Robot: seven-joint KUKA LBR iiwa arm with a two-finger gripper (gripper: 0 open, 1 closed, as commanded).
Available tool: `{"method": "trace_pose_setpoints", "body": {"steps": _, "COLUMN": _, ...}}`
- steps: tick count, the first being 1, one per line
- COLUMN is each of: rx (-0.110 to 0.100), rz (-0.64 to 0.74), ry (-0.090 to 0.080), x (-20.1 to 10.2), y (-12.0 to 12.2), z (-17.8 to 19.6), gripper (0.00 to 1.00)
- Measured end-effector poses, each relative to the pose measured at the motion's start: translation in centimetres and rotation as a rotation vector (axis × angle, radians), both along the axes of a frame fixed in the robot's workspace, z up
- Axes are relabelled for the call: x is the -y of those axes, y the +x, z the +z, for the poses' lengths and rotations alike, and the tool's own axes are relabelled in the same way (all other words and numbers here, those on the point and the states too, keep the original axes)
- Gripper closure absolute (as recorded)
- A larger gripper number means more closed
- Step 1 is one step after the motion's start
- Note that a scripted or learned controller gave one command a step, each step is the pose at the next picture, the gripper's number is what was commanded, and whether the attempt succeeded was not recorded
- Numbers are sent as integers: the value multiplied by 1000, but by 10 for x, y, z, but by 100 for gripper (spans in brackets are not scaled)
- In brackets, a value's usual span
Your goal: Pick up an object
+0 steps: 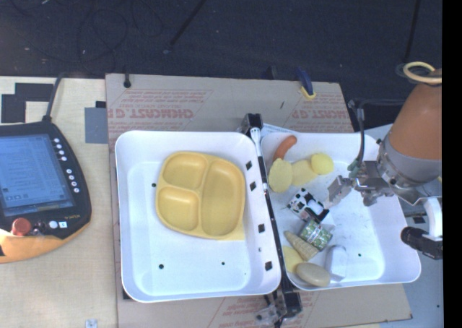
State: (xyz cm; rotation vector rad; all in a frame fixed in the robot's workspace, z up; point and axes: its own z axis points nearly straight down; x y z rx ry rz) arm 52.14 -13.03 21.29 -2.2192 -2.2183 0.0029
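The right bin (393, 265) holds several small objects along its left side. At the far end lies an orange-red sausage shape (285, 146), with pale yellow pieces (280, 175) and a yellow ball (323, 164) beside it. Nearer are a black-and-white toy (307, 206), a green can (316, 235), a yellow wedge (297, 246), a tan oval piece (312, 274) and a grey cup (336, 260). My gripper (355, 186) hangs over the bin's middle right, just right of the black-and-white toy, under the orange wrist. I see nothing held in it.
The left bin (137, 247) carries a yellow divided plate (202, 193). A black clip divider (258, 196) separates the bins. A teach pendant (36, 182) lies on the bench at the far left. Cardboard (188, 106) underlies both bins.
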Motion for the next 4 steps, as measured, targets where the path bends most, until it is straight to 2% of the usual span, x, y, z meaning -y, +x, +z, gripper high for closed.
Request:
{"method": "trace_pose_setpoints", "body": {"steps": 1, "rx": 6, "rz": 0, "ry": -2, "x": -15, "y": 32, "z": -113, "gripper": 0}}
{"method": "trace_pose_setpoints", "body": {"steps": 2, "rx": 5, "rz": 1, "ry": -1, "x": -7, "y": 83, "z": -125, "gripper": 0}}
{"method": "trace_pose_setpoints", "body": {"steps": 3, "rx": 4, "rz": -2, "ry": 0, "x": -7, "y": 82, "z": -113, "gripper": 100}}
{"method": "trace_pose_setpoints", "body": {"steps": 4, "rx": 7, "rz": 6, "ry": 2, "x": -72, "y": 41, "z": -20, "gripper": 100}}
